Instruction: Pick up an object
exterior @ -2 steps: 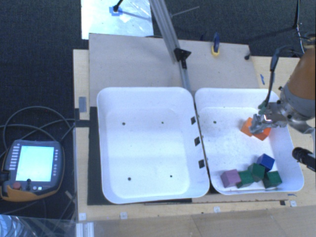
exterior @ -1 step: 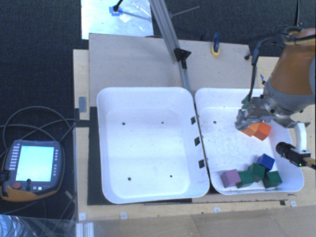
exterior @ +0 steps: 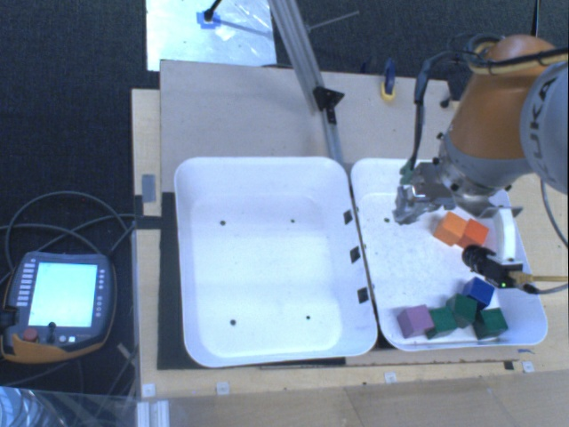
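Observation:
My gripper (exterior: 407, 206) hangs over the upper left part of the right bin (exterior: 384, 265), with the grey and orange arm reaching in from the right. An orange block (exterior: 461, 229) lies just to the right of the gripper, apart from it. Near the bin's front right corner sit a blue block (exterior: 478, 290), a purple block (exterior: 413, 320) and green blocks (exterior: 463, 312). Nothing shows between the gripper's tips.
The left bin (exterior: 263, 258) stands beside the right one, sharing a middle rim with black clips. A slanted metal pole (exterior: 302, 53) crosses above the bins. A teach pendant (exterior: 55, 304) lies on the floor at far left.

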`<state>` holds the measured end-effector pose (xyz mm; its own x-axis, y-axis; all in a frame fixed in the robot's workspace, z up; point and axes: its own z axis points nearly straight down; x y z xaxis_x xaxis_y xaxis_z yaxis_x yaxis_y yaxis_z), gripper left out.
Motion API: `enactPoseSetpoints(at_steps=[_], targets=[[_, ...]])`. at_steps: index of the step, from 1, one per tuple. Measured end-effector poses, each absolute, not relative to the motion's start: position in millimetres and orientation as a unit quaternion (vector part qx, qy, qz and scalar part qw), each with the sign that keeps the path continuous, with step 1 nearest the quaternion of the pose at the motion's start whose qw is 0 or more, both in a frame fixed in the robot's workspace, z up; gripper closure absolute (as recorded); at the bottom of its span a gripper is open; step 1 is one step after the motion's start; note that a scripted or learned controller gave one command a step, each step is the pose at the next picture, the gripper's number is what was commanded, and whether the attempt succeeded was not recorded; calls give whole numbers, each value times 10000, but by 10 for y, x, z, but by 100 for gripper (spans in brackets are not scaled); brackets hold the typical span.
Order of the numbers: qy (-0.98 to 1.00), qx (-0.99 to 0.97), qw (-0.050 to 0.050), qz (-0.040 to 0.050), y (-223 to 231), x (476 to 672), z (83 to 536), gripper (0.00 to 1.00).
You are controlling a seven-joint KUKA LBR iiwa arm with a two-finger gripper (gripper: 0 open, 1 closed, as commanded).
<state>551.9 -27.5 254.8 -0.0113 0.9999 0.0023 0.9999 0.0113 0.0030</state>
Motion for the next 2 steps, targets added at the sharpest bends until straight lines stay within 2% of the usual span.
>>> enactPoseSetpoints(at_steps=[1, 2], targets=[[7107, 7035, 3, 13, 205, 5723, 2436, 100], [7102, 7040, 5, 12, 626, 5813, 2371, 100]])
